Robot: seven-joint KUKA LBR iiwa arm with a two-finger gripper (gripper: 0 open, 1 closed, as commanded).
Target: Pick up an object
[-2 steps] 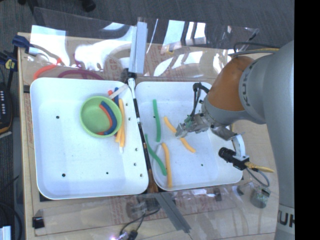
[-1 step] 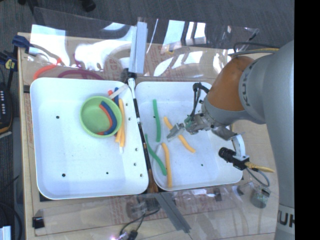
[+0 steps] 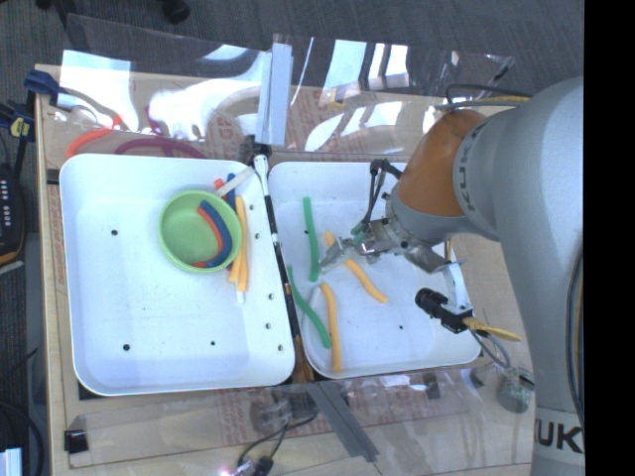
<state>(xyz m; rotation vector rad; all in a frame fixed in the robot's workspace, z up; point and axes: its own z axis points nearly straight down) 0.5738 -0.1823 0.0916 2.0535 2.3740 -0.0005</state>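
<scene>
Hovering low in the right shallow white bin, the two-finger gripper is slightly parted beside a thin green plastic strip, gripping nothing.

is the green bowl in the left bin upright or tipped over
Upright: the green bowl shows its open mouth facing up, with red and blue pieces lying inside.

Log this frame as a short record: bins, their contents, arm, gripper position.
left bin: green bowl with red and blue pieces inside; yellow sticks beside the bowl's right rim
right bin: green strips, yellow strips
arm: reaches in from the right, over the right bin
gripper: low in the right bin, among the strips near its middle
grasp: cannot tell
</scene>
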